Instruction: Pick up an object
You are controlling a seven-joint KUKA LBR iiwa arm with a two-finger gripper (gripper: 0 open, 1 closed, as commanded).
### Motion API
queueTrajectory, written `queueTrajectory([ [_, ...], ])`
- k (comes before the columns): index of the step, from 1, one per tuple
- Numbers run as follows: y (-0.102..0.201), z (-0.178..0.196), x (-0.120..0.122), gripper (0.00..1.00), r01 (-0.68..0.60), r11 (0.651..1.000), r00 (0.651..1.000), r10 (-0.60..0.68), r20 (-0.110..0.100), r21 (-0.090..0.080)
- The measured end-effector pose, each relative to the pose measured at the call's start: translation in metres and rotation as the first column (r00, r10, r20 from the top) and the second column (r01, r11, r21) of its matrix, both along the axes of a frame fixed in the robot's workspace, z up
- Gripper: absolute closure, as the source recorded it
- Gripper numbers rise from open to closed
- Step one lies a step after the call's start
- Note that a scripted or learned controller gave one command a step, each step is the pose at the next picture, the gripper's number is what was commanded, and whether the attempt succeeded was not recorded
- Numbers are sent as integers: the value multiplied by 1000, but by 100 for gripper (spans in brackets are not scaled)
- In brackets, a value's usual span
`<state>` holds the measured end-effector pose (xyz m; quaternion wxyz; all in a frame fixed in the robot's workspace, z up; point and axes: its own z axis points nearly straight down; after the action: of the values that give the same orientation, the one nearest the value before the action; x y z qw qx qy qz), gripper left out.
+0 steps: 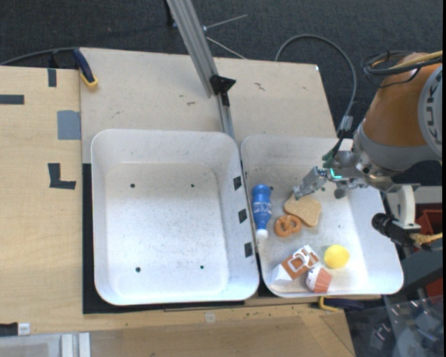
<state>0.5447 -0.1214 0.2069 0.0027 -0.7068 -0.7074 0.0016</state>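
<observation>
The right bin [372,270] holds a blue bottle [261,203] with a white cap lying along its left wall. Beside it lie a tan slice of bread [305,212], a brown pretzel [285,227], a yellow ball [337,256] and an orange-and-white carton [303,263]. My gripper [311,185] hangs over the middle of this bin, just above the upper edge of the bread slice. Nothing shows between its fingers.
The left bin [115,199] stands beside the right one, sharing a dark divider with clips [241,214]. A slanted metal pole [197,39] rises from the back of the bench. Cables run behind the right bin. Wooden bench top with grey tape marks lies to the left.
</observation>
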Motion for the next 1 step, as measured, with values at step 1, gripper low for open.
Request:
queueTrajectory([
  [1,0,2,1,0,-1,1000,1000,1,4,-1],
])
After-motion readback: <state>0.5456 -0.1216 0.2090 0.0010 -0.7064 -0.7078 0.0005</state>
